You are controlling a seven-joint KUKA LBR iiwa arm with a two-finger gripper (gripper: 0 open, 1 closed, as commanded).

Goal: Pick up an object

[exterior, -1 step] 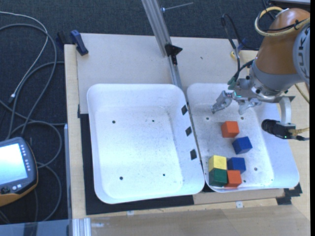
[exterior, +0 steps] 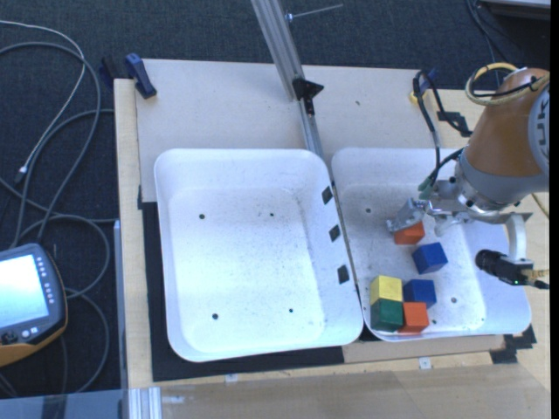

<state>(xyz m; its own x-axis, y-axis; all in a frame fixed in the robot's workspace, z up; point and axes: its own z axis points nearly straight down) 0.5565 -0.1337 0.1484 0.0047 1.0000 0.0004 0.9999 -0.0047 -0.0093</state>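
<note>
Landmark: right bin, white, shallow, on the tabletop.

- Orange block: upper middle of the right bin, directly under the end effector. The metal fingers reach down to its top; whether they are closed on it or merely touching cannot be told.
- Blue block: just below the orange block, apart from it.
- Cluster at the right bin's lower edge: yellow block, green block, second blue block, second orange block, all touching.
- Left bin: beside the right bin.

Progress, judged: approach done; the orange block rests on the bin floor. Secure grasp and lift remain.
</note>
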